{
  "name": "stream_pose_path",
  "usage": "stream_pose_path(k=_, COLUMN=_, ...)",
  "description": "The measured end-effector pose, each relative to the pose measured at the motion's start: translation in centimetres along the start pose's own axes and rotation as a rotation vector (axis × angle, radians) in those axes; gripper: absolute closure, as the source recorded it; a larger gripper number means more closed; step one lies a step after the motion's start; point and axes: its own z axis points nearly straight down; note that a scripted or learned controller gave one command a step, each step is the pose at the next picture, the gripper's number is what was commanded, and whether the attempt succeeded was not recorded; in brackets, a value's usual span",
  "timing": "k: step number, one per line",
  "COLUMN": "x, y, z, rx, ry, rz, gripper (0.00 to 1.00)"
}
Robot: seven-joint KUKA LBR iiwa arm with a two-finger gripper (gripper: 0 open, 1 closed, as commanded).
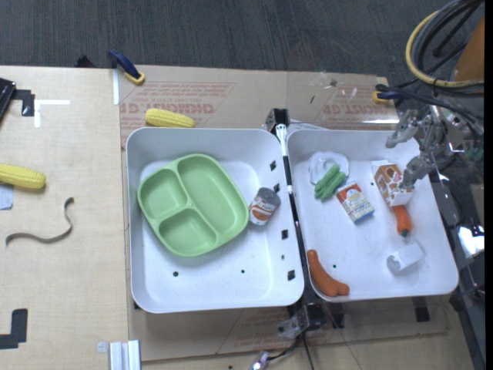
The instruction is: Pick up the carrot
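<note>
I'm looking down on a pale wooden bench with a sheet of printed brown cardboard (231, 102) under two white bins; beyond the bench edge the floor (231, 14) is dark grey carpet. The left bin (208, 284) holds a green divided plate (192, 204) and a small can (263, 206) lying just beside the plate's right edge. In the right bin (362, 272) I see the carrot (402, 220), small and orange, lying near the right wall, just below a small carton (389, 183) and above a white cup (404, 257). Further left in that bin are green pea pods (330, 182), a juice box (355, 203) and an orange sausage (325, 277) near the front wall. The gripper (422, 156) hangs over the right bin's upper right corner, apart from the carrot; I cannot tell how its fingers stand. Yellow and black cables (439, 41) loop above it. Out on the bench lie two corn cobs (169, 117) and a thin curled strip (46, 230)
</note>
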Motion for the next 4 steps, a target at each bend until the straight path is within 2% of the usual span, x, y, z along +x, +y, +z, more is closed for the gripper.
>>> stream_pose_path(k=1, x=0.4, y=8.4, z=12.2, rx=-0.003, ry=-0.011, rz=-0.004, gripper=0.0)
stream_pose_path(k=2, x=-3.2, y=10.0, z=12.4, rx=0.003, ry=0.001, rz=0.308, gripper=0.0)
stream_pose_path(k=3, x=-0.7, y=6.9, z=1.4, rx=0.001, ry=-0.003, rz=0.28, gripper=0.0)
stream_pose_path(k=4, x=-1.5, y=17.1, z=3.0, rx=0.001, ry=0.003, rz=0.546, gripper=0.0)
